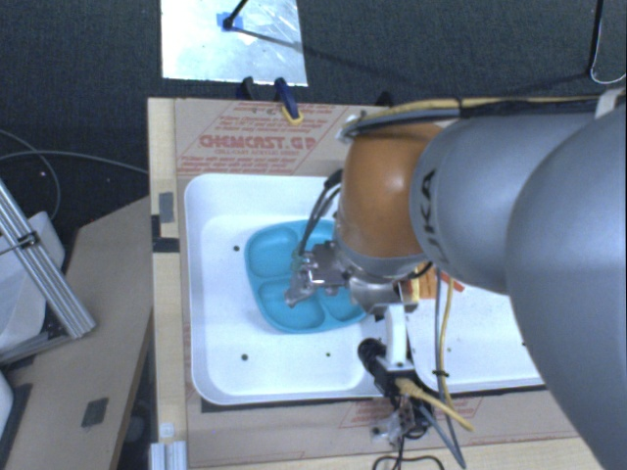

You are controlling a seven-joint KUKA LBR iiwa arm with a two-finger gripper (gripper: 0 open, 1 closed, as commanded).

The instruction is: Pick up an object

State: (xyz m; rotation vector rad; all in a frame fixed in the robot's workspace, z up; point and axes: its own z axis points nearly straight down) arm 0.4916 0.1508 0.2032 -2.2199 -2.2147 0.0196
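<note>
A grey arm with an orange band is reaching in from the right and bending steeply down, its wrist hanging over the left of two white bins on the desk. One blue sectioned dish is lying on that bin's floor, partly under the wrist and reaching left of it, with bare floor lying open to its left and front. Whether anything is being grasped cannot be told, as the wrist is hiding it. The second bin is lying right of the wrist, under the arm.
</note>
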